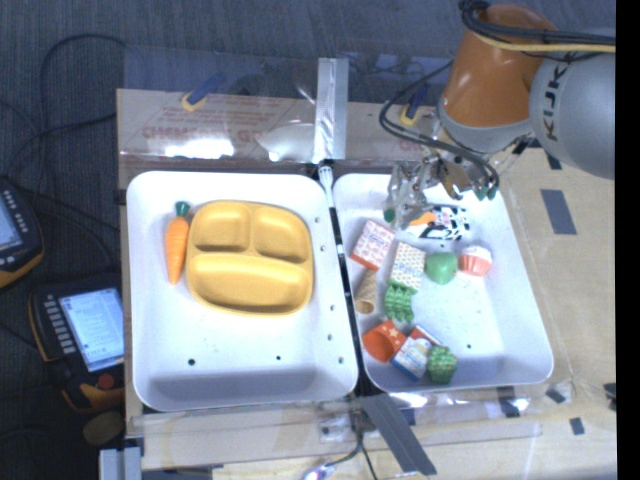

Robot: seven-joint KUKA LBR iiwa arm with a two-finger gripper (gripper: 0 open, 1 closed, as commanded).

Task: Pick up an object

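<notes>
near edge of right bin (500, 373): a cluster sits at the front-left corner, made up of an orange-red piece (381, 342), a small blue-and-white carton (412, 356) and a bumpy green item (441, 364), all touching or just beside one another.
middle of right bin: a green ridged block (399, 301) lies beside a tan cone (367, 289); above them a white speckled card (407, 264) and a pink patterned packet (373, 244) lean side by side.
right of the middle: a round green ball (440, 267) sits just beside a red-and-white cup-shaped toy (476, 260).
far part of right bin: a black-and-white spotted toy (444, 226) with an orange bit next to it lies just below the gripper.
left bin (150, 268): a yellow divided tray (250, 255) rests in the centre, with a toy carrot (177, 247) upright along its left side, green top pointing away.
gripper (410, 200): hangs low over the far-left part of the right bin, beside the spotted toy; its metal fingers look spread apart, with nothing seen between them.
arm: orange band (490, 66) and grey body reach in from the upper right, cables looping over them.
beyond the bins: a brown board (220, 118) with clear plastic sheeting lies on the bench.
</notes>
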